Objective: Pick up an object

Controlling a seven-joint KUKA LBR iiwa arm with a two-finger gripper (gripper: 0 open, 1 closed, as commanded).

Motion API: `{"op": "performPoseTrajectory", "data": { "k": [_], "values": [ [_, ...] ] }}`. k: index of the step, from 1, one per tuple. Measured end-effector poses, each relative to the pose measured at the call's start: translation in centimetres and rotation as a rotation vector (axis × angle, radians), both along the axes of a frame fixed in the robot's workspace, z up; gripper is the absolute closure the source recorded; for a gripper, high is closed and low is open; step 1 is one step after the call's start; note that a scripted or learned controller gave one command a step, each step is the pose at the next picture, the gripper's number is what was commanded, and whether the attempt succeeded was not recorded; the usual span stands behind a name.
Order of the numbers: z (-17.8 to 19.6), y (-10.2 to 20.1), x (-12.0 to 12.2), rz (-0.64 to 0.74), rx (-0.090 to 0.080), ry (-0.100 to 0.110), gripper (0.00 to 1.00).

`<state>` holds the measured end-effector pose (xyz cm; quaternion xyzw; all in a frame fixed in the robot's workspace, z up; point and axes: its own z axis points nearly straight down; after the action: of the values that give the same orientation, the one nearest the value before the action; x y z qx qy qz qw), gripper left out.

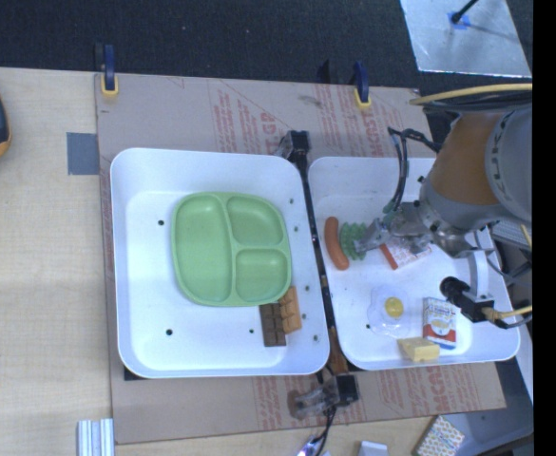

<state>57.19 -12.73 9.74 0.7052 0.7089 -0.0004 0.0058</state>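
The gripper was seen low in the right bin, just right of the green object; its opening could not be told

Two white bins: left bin, right bin. Left bin holds two things: one green plate with three sections, one brown waffle. Right bin holds six things, as far as can be told: one red hot dog, one green leafy toy, one red-and-white packet, one clear lid with yellow dot, one small carton, one yellow cheese block. One robot arm. Two blue-and-yellow clamps: first clamp, second clamp.
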Motion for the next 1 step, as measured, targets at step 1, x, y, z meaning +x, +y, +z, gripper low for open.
{"op": "performPoseTrajectory", "data": {
  "k": [1],
  "values": [
    [1.35,-0.14,0.17,0.001,0.0,-0.008,1.0]
  ]
}}
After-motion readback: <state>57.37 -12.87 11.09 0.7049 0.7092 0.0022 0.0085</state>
